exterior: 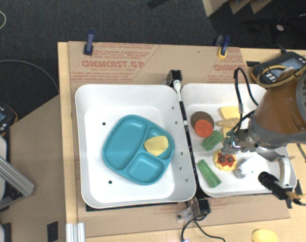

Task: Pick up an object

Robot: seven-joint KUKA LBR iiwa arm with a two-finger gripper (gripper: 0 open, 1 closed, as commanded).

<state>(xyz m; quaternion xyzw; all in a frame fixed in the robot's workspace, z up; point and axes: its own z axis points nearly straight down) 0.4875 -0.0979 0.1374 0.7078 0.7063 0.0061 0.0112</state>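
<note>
The right bin [213,91] holds several toy foods: a brown cup with a red top [202,123], a yellow wedge [228,112], a green piece [211,140], a green stick [208,173] and a yellow item with red spots [224,161]. My gripper [231,145] hangs low over the middle of this bin, just above the yellow and red item and beside the green piece. Nothing can be seen held in it. The arm's orange band and grey wrist cover the bin's right part.
In the left bin [87,135] a teal divided plate [128,150] carries a yellow piece [156,144] in its upper right compartment. A small grey item [239,173] lies near the right bin's front. Black cables run above the wrist.
</note>
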